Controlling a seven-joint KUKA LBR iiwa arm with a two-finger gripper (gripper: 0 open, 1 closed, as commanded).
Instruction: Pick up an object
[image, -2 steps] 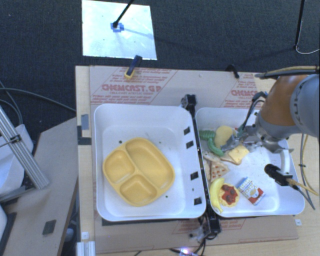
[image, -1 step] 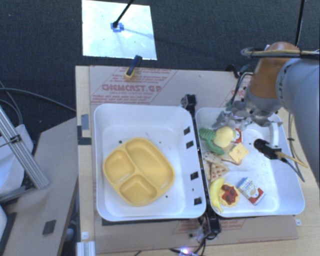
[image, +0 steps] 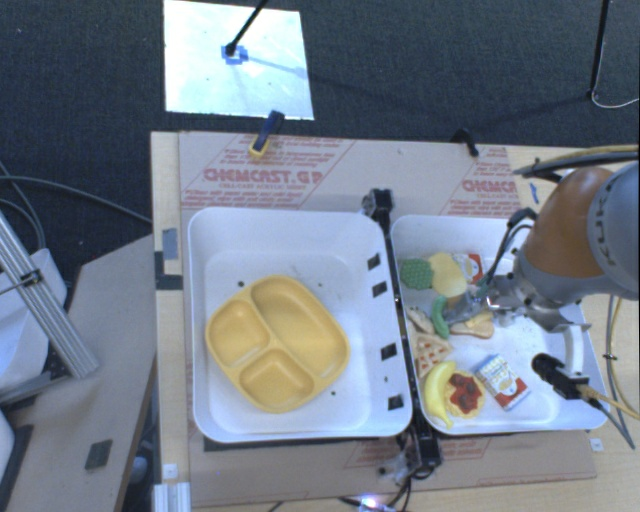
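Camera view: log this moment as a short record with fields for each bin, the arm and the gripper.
left bin: holds a yellow tray with three compartments, nothing in them
right bin: toy food, among it a banana, a waffle piece, a green item and a small red and white packet
arm: reaches in from the right, over the right bin
gripper: low among the food near the bin's middle; grasp cannot be told

Grey arm (image: 618, 235) with a broad orange band, black cables, and a seemingly metallic gripper (image: 470, 308).
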